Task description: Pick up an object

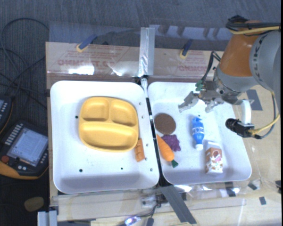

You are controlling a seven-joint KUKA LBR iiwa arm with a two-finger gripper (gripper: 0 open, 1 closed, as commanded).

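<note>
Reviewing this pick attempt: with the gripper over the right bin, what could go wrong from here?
The open gripper hangs above the blue bottle; round and lying flat, it could roll out of the fingers. The carrot, purple toy and brown disc crowd together, so a grab there might catch two or nudge neighbours.

Yellow tray [108,123], blue bottle [197,129], brown disc [165,122], orange carrot [165,149], purple grapes [172,142], white bins [66,173].

One fixed camera looks down at a slant on the counter [61,60], both bins [66,173] filling mid-frame.
</note>
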